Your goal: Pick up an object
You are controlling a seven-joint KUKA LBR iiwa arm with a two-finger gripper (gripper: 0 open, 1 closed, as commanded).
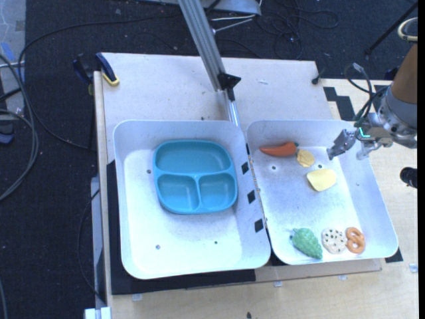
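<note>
Two bins: left bin (133, 244) bears a blue tray (196, 176); right bin (372, 198) bears the small things.
Arm: enters from the right edge, wrist bent toward the left, above the right bin's upper right part.
Gripper (350, 146): fingers spread apart, nothing between them, pointing down-left over the bin.
Carrot (279, 149): near the top rim, left of the gripper.
Yellow pieces (321, 179): below-left of the gripper, apart from it.
Bottom row: green leaf (307, 242), cookie (333, 240), pretzel (355, 239) side by side.
</note>
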